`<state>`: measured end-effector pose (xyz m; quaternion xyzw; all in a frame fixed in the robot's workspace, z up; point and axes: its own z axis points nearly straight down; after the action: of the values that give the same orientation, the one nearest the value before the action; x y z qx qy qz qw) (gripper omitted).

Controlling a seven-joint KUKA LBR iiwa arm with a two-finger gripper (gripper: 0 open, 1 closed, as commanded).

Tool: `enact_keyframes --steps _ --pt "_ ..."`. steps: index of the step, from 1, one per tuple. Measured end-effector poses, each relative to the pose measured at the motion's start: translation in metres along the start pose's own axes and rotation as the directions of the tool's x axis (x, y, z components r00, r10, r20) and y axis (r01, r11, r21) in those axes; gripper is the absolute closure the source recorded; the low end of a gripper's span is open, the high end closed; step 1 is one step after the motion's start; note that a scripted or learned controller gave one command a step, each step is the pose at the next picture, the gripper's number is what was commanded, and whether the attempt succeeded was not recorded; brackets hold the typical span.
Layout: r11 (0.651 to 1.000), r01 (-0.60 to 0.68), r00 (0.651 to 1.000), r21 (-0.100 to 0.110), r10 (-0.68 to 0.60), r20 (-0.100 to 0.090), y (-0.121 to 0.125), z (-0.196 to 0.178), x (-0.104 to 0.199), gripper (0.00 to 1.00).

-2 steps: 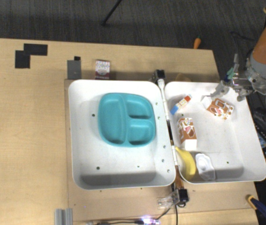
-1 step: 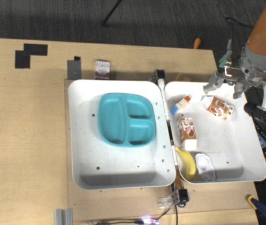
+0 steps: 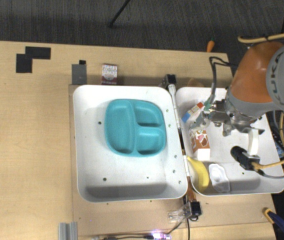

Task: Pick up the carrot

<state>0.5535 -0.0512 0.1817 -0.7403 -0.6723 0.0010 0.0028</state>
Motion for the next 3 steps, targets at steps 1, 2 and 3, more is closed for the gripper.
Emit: enact_keyframes --steps 1,2,3 --pt "0.971 -0.24 0.971 -0.002 0.24 -0.002 -0.043 -0.002 0.055 0.0" --pt "0.936 0.351 0.937 -0.01 -0.35 0.008 -0.051 -0.028 -0.055 0.0" --pt "0.997 0.078 0.997 -0.007 -0.078 -0.002 -0.067 -0.002 0.033 0.0"
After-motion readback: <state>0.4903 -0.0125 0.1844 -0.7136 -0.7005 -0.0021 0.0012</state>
